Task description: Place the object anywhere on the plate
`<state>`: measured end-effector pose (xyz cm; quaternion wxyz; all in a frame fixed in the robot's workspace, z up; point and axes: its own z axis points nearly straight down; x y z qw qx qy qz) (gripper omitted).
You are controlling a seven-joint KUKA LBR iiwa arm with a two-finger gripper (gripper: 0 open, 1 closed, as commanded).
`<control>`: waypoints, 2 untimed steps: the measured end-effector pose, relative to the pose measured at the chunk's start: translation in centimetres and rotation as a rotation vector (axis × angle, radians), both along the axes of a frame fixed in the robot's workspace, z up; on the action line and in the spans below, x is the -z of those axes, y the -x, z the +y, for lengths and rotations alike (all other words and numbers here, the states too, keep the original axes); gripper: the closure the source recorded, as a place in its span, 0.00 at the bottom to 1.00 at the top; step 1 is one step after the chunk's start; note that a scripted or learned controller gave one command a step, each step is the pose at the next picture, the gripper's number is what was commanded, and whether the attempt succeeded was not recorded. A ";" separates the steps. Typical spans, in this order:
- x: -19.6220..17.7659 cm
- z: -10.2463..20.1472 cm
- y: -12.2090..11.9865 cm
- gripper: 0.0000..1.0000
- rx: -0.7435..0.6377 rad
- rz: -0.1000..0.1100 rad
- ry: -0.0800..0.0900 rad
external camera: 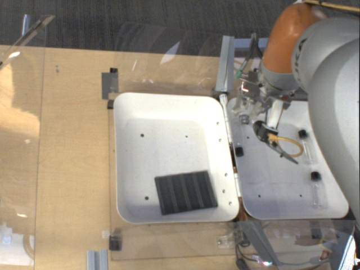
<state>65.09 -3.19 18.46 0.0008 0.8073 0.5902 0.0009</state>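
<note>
Item: my gripper (251,107), over the right bin (292,198), grasp state not discernible; dark ridged plate (185,192) in left bin (169,117); carry level, release centred over ridges.

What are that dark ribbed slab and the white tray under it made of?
The dark ribbed slab looks like matte black rubber or plastic: dull, with parallel grooves. The white tray looks like smooth moulded plastic, judging by its rounded corners and soft sheen.

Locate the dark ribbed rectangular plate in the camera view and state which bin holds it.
The dark ribbed plate lies flat in the left white bin, near its front edge and toward its right wall, well apart from the arm over the right bin.
</note>
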 end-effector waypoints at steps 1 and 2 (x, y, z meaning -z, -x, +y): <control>-0.1 4.9 -1.9 1.00 -0.458 -0.004 0.001; -0.1 10.9 -1.8 1.00 0.000 -0.002 -0.001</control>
